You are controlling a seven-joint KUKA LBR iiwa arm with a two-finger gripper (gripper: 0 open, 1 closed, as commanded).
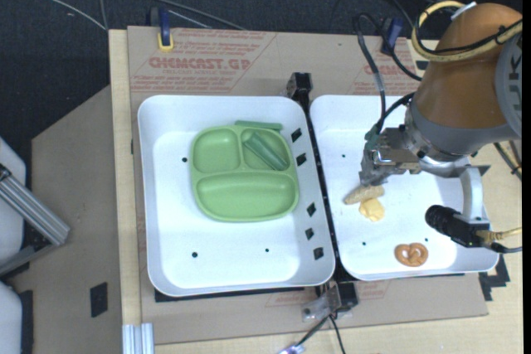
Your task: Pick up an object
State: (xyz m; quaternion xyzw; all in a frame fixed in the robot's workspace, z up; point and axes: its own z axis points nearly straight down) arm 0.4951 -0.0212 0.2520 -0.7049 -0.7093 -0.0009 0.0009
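- The two-finger metal pincer (375, 178) hangs low in the right white plastic bin (353, 261), touching or just above a tan banana-shaped piece (363, 195); whether it is apart or together cannot be told.
- Just beside lies a small yellow lump (372, 210).
- A brown pretzel (411, 254) sits near the bin's front edge.
- The left bin (166, 244) holds a green divided plate (244, 173).
- A good grasp likely means centring on the tan piece before lifting.

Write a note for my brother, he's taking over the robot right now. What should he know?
Claw: low in the right bin, right over a pale yellow food piece; can't tell if it grips anything.
Things: a second yellow piece beside it, a pretzel near the front edge. Green divided plate sits in the left bin.
Done: nothing visibly lifted.
Left: grab one object and raise it.
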